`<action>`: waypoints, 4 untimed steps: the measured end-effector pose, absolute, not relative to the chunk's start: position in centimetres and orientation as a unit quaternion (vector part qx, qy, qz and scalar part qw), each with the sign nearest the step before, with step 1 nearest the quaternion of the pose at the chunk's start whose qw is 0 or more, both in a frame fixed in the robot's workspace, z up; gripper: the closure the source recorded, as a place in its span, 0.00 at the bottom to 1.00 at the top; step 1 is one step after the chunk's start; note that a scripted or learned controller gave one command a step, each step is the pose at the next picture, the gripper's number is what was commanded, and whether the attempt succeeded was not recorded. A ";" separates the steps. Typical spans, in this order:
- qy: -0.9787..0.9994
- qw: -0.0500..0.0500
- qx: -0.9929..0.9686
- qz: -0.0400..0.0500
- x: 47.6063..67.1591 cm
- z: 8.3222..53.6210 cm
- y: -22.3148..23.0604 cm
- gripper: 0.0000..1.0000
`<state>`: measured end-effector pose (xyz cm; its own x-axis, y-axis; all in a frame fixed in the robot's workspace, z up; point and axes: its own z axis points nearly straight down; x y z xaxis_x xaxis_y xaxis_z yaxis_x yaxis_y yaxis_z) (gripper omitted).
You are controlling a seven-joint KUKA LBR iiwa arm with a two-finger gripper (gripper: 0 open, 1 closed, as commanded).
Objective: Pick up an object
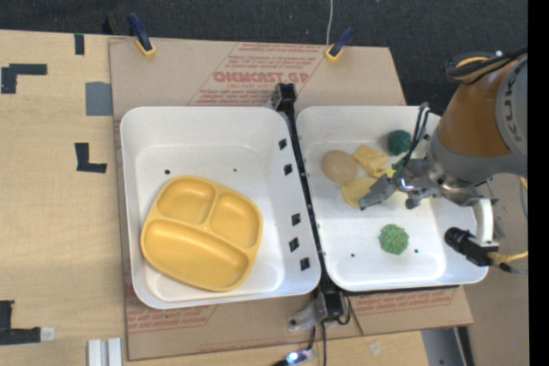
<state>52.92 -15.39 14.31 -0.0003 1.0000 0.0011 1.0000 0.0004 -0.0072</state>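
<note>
The right bin (pixel 429 270) holds a tan rounded piece (pixel 339 166), two yellow pieces (pixel 370 159) (pixel 354 189), a dark green ball (pixel 397 141) and a light green fuzzy ball (pixel 394 238). My gripper (pixel 395 196) hangs over the middle of this bin, just right of the lower yellow piece and above the light green ball. Its fingers stand apart, open, with nothing between them. One dark fingertip (pixel 372 197) lies close to the lower yellow piece; I cannot tell whether it touches.
The left bin (pixel 137 133) holds a yellow divided plate (pixel 202 231). A black divider (pixel 298 184) runs between the bins. Clamps (pixel 141 37) (pixel 337 45) hold the cardboard base at the back. The arm's grey and orange body (pixel 480 133) overhangs the right bin's right side.
</note>
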 end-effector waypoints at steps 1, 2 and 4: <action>-0.707 0.002 -0.707 0.002 52.8 9.0 -15.3 0.00; -0.708 0.002 -0.706 0.001 52.9 10.2 -15.2 1.00; -0.708 -0.001 -0.707 -0.001 52.2 18.8 -15.6 1.00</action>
<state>52.24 -15.59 18.83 -0.0014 1.0000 -0.0009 1.0000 0.0014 0.0034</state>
